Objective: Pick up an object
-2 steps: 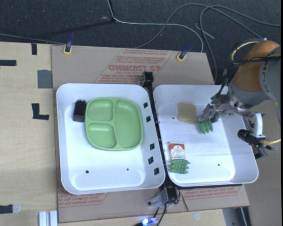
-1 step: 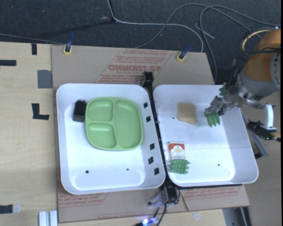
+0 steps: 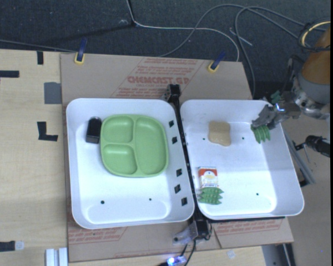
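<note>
Two shallow white bins are seen side by side on the bench, resting on a sheet of brown cardboard. The left bin carries a green divided plate with three compartments, and a small black block is found just beside the plate's left edge, touching or nearly touching it.

The right bin is taken as the landmark for the rest. Near its upper middle a tan, sponge-like piece lies flat on the floor of the bin. Toward its lower left corner, close to the wall shared with the left bin, a small packet with a red and white label is seen, and a cluster of green pods lies just below the packet, touching it.

At the right bin's upper right corner, over the rim, the gripper is reached in from the right, with the grey arm and its orange band behind it. A small green object is seen at the tips of the gripper, hanging just below them above the bin's inner right side. The fingers appear closed down around its upper end, though the contact is small in the view and cannot be made out in detail.
</note>
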{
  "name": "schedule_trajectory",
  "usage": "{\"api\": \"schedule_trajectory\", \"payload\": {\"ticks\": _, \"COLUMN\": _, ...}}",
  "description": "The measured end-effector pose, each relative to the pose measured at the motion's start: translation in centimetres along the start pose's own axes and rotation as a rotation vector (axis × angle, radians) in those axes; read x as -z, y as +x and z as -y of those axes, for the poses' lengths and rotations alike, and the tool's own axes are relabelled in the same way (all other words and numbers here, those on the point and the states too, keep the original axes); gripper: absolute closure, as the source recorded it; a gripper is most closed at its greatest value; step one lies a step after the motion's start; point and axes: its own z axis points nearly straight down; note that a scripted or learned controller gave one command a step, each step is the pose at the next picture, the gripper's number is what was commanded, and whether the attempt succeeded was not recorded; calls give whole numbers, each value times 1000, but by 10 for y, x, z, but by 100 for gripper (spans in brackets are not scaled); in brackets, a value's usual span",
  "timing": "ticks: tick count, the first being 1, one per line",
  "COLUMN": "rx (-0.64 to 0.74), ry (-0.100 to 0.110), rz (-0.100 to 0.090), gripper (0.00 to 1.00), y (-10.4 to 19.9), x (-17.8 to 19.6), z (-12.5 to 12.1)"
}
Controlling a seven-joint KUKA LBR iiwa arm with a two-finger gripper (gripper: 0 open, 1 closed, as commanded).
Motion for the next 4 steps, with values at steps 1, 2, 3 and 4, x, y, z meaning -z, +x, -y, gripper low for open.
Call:
{"api": "schedule_trajectory", "payload": {"ticks": 1, "rx": 2, "ry": 0, "rz": -1, "gripper": 100, "y": 6, "x": 46, "z": -7}}
{"api": "schedule_trajectory", "payload": {"ticks": 2, "rx": 6, "ry": 5, "rz": -3, "gripper": 100, "y": 67, "x": 44, "z": -7}}
{"api": "schedule_trajectory", "payload": {"ticks": 3, "rx": 6, "ry": 6, "rz": -2, "gripper": 100, "y": 119, "x": 47, "z": -6}}
{"api": "schedule_trajectory", "payload": {"ticks": 4, "rx": 5, "ry": 6, "rz": -2, "gripper": 100, "y": 165, "x": 49, "z": 2}}
